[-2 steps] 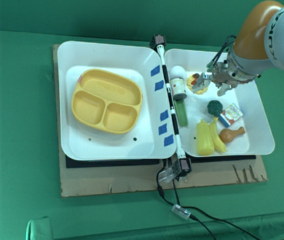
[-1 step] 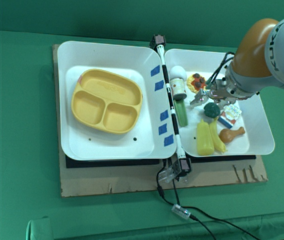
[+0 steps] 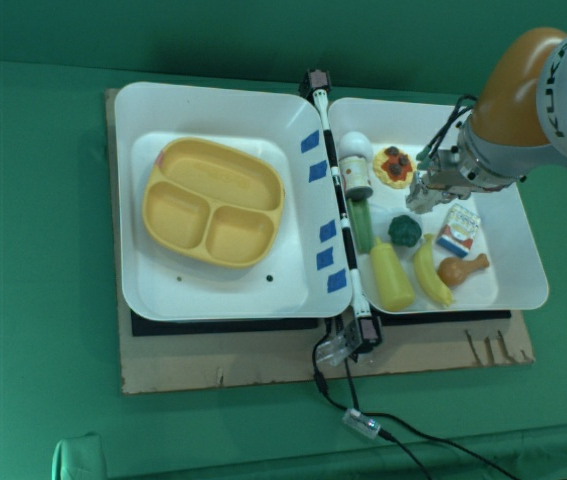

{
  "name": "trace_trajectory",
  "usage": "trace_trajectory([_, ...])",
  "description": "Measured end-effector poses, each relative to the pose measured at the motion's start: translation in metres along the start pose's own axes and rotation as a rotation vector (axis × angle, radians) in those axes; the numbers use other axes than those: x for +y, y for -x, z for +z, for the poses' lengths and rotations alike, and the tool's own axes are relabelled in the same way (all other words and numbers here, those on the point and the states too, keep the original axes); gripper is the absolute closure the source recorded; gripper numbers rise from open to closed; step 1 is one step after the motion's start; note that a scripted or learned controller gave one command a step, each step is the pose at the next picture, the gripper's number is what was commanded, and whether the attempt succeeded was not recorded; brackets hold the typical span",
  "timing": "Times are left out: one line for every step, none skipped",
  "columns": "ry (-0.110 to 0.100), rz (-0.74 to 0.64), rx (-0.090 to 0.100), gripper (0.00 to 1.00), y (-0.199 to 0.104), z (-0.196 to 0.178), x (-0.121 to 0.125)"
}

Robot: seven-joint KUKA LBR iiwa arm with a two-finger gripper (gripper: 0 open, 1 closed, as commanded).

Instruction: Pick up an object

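The hand (image 3: 425, 200) hangs over the right bin (image 3: 523, 268) beside the broccoli (image 3: 404, 231); its grip is indiscernible.

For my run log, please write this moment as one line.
arm: over right bin | hand: above broccoli, beside small carton | held: nothing seen | left bin: yellow tray

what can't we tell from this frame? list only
- End effector, camera view: too small and seen from above to tell open from shut, or whether anything is between the fingers.
- Small carton: print too small to read; the wrist covers its top edge.
- Arm: cut off by the right edge.
- Green item by the divider: partly under the white-capped bottle; its type is unclear.
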State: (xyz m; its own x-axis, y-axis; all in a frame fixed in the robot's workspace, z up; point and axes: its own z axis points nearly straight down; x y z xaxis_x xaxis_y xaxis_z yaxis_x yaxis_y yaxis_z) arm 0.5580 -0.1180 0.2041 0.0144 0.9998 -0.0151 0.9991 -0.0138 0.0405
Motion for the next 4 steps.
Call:
trace_trajectory([0.000, 0.000, 0.000, 0.00, 0.000, 0.000, 0.000])
trace_trajectory([-0.010, -0.004, 0.005, 0.00, -0.012, 0.013, -0.046])
trace_trajectory([0.001, 0.003, 0.001, 1.00, -0.009, -0.001, -0.043])
trace_trajectory([-0.030, -0.009, 0.013, 1.00, -0.060, -0.081, -0.019])
